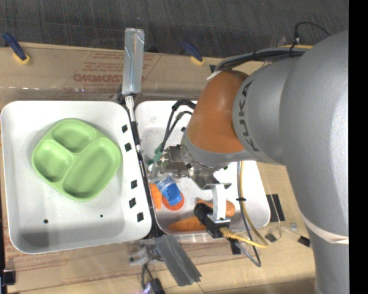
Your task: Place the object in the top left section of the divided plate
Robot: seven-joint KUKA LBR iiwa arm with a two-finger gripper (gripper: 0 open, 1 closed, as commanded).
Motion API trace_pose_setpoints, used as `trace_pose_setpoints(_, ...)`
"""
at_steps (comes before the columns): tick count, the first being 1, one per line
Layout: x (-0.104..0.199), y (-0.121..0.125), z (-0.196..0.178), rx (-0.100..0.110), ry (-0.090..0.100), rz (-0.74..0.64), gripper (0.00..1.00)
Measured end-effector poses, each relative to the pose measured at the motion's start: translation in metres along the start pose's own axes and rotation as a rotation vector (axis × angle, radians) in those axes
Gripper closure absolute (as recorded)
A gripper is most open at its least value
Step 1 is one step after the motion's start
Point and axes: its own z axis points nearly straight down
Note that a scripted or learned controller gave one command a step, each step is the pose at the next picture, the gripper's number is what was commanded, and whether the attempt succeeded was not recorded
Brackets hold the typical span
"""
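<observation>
Currently the gripper (167,175) hangs low inside the right bin (257,182), finger state impossible to tell, directly above a blue-and-orange object (170,196), while the green divided plate (76,158) lies well to its left in the left bin (18,182)

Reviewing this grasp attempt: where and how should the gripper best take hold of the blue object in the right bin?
Probably across the narrow sides of the blue object, coming straight down from above. It lies tilted among orange pieces in the right bin, close under the arm, so a sideways approach looks crowded.
</observation>
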Motion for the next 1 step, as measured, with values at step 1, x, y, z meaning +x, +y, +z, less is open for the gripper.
trace_pose_setpoints(1, -0.0715, -0.0108, -0.0268, -0.003, -0.001, 0.134, 1.00)
